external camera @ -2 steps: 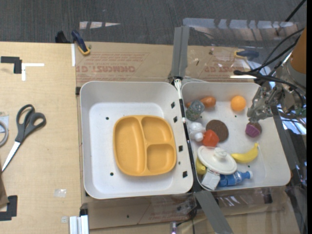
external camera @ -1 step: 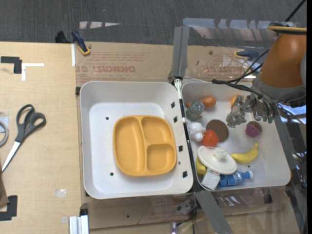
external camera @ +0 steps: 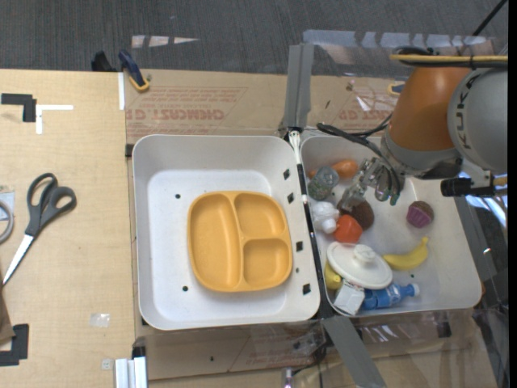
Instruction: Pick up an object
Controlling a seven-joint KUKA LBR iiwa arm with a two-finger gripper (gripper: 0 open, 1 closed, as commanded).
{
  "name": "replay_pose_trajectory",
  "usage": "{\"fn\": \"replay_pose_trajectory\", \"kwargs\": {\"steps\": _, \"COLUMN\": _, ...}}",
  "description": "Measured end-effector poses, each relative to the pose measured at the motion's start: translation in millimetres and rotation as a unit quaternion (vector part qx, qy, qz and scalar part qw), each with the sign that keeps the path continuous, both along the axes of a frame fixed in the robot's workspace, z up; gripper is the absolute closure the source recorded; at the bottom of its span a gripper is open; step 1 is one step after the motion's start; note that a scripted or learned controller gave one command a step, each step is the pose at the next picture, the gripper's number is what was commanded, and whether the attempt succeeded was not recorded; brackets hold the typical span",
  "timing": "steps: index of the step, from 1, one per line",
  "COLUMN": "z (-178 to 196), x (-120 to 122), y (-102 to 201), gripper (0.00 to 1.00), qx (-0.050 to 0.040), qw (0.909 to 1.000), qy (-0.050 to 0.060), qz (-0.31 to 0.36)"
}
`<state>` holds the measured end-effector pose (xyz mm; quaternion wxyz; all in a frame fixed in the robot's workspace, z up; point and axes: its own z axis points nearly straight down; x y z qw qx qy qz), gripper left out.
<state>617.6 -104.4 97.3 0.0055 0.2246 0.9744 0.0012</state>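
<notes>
Brown ball (external camera: 359, 214): right bin (external camera: 452, 293), crowded beside orange ball (external camera: 348, 229); jaws just above, seemingly open, nothing held. Risk: slipping off, or nudging neighbours

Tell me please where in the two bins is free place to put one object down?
Left bin: bare white floor all around the yellow divided plate, widest along its left wall. Right bin: crowded on its left side, around the white lid, blue bottle and orange ball; a small free patch lies between the banana and the right wall.
</notes>
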Motion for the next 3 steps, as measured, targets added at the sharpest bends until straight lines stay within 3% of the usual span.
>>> {"fn": "replay_pose_trajectory", "kwargs": {"steps": 1, "z": 180.7, "x": 25.4, "y": 22.6, "gripper": 1.00, "qx": -0.0002, "qw": 0.9964, "qy": 0.003, "qz": -0.085}}
{"fn": "replay_pose_trajectory", "kwargs": {"steps": 2, "z": 145.6, "x": -69.5, "y": 79.6, "gripper": 1.00, "qx": 0.0004, "qw": 0.9921, "qy": 0.006, "qz": -0.125}}
{"fn": "replay_pose_trajectory", "kwargs": {"steps": 3, "z": 222.3, "x": -15.3, "y": 43.9, "gripper": 1.00, "qx": 0.0002, "qw": 0.9870, "qy": 0.004, "qz": -0.161}}
